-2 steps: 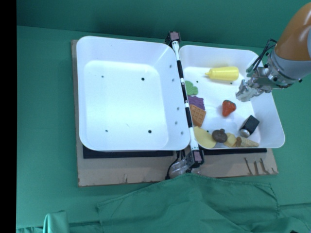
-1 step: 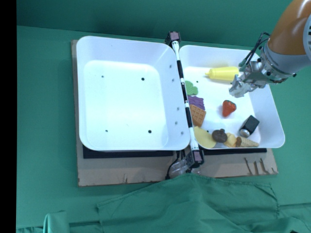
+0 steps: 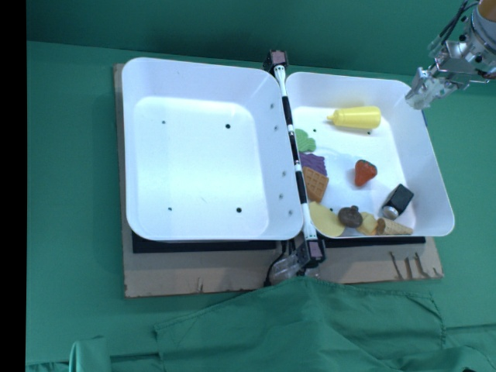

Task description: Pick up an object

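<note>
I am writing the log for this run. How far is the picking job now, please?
Nothing looks done yet. The gripper hangs above the far right corner of the right bin, with no object between its fingers. The yellow bottle, strawberry and the other toys lie in that bin. Still left: descend, grasp one object and lift it.

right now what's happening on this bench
A grey robot arm's gripper hangs over the far right corner of the right bin, holding nothing. All the small toys lie in that bin: a yellow bottle, a strawberry, a black block and others along the near edge. The left bin sits beside it.
</note>
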{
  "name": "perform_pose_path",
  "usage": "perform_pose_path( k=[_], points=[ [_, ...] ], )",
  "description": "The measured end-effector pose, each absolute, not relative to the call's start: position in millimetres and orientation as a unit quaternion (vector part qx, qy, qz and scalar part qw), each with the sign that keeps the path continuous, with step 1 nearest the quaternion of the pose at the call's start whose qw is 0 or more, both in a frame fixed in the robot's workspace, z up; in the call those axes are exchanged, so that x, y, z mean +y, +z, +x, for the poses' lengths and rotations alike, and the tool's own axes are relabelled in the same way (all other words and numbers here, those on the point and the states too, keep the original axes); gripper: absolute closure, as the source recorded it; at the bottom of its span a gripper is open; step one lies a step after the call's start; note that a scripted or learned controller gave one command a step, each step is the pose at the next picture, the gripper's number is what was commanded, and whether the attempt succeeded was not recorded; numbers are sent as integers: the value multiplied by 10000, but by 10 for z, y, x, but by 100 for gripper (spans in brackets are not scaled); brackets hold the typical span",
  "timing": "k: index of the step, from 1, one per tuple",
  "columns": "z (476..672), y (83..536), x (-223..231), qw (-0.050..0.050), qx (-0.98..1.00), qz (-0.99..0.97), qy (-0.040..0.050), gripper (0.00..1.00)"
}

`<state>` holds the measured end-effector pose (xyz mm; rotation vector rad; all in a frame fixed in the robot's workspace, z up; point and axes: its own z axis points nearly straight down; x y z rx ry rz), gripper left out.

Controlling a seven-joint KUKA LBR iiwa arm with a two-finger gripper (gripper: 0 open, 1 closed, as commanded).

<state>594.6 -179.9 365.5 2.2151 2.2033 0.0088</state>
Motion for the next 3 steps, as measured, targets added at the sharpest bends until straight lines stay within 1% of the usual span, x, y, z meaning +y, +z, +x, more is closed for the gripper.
perform_pose_path(
  k=[1, 2, 3],
  points=[
    [6067, 3849, -1590, 46, 7064, 7078, 18, 100],
    [6500, 3827, -1012, 32, 7081, 7061, 22, 100],
    [6019, 3557, -1930, 13, 7022, 7120, -17, 100]
  ],
)
